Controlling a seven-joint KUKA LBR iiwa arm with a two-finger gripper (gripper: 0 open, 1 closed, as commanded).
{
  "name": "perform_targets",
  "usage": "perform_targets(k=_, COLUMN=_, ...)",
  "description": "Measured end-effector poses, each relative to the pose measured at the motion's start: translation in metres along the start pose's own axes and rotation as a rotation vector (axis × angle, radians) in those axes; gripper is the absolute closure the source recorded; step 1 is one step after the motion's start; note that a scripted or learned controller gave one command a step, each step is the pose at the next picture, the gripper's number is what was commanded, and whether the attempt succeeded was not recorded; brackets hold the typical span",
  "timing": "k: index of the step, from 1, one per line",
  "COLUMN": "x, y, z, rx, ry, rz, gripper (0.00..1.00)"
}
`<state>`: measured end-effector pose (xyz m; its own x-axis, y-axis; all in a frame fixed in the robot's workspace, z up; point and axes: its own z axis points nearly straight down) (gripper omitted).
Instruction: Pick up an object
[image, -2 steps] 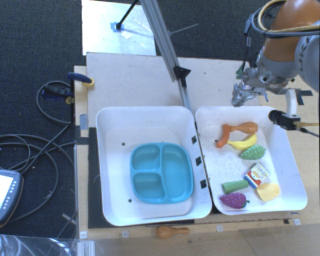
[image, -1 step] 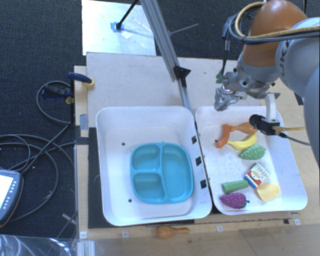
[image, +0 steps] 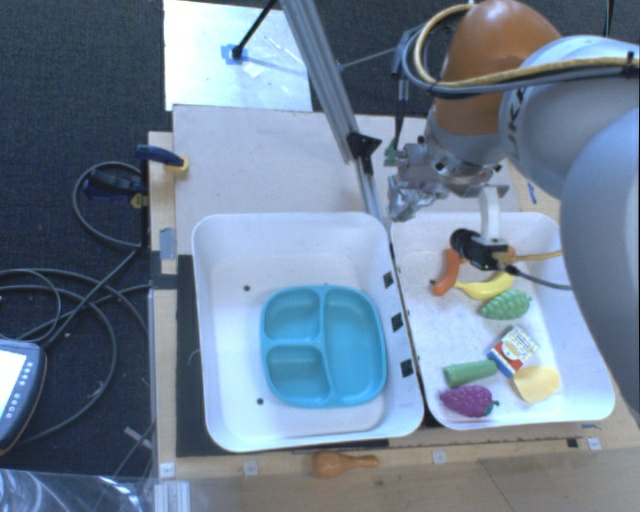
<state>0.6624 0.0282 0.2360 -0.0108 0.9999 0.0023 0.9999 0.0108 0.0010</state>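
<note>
Toys are all sitting in the right bin (image: 590, 395): an orange pepper (image: 445, 272) touching a banana (image: 484, 287), a green bumpy fruit (image: 504, 304) just below that, then a small snack box (image: 514, 349), a yellow chip-shaped piece (image: 538, 383), a green cucumber (image: 469, 373) and a bunch of purple grapes (image: 467, 401) near the front edge. Left bin (image: 225, 300) has a blue divided plate (image: 324, 345) lying flat in it.

Gripper (image: 405, 205) hangs over the back edge of the bins, right about where the two meet, beside a slanted metal pole (image: 330, 85). It's well apart from the toys; the nearest one, the pepper, lies toward the front and right of it. Nothing visible between the fingers, but honestly can't tell if they're open or closed from this angle, too blurry. Small wooden thing (image: 343, 462) lies on the tabletop (image: 260, 160) in front of the left bin.
</note>
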Motion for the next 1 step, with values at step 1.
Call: perform_targets(k=1, x=0.0528, y=-0.0028, z=-0.0085, rx=-0.002, ry=0.0, rz=0.0, gripper=1.0)
